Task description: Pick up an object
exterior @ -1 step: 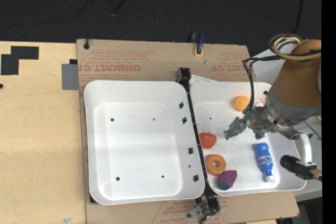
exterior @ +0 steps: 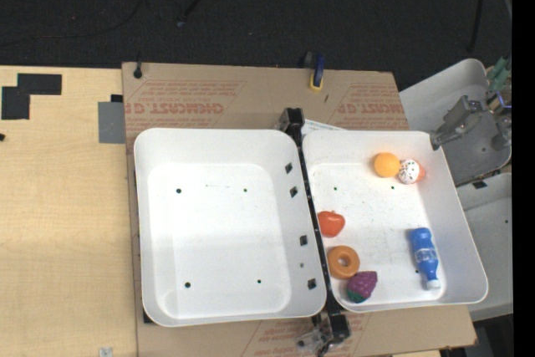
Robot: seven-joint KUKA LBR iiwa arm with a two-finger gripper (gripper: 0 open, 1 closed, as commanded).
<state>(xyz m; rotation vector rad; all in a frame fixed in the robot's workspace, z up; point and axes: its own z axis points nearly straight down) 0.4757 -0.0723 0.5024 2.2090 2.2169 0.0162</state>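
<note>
Toys sit untouched in my right bin (exterior: 468,263), like the blue bottle (exterior: 424,257) and donut (exterior: 343,261), while the jaws (exterior: 447,130) wait outside, their state unclear.

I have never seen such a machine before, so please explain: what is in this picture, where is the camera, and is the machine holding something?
The camera is fixed above a bench and looks down at a slant. On the bench stand two shallow white bins side by side, the left bin and the right bin. The grey machine at the right edge is a robot arm, reaching in from that side; its job is to pick up an object. I cannot make out its gripper clearly, and I see nothing held.

In the right bin lie small toys: an orange ball, a white spotted ball touching it, a red tomato-like piece, a brown ring like a doughnut, a purple piece and a blue bottle.
</note>
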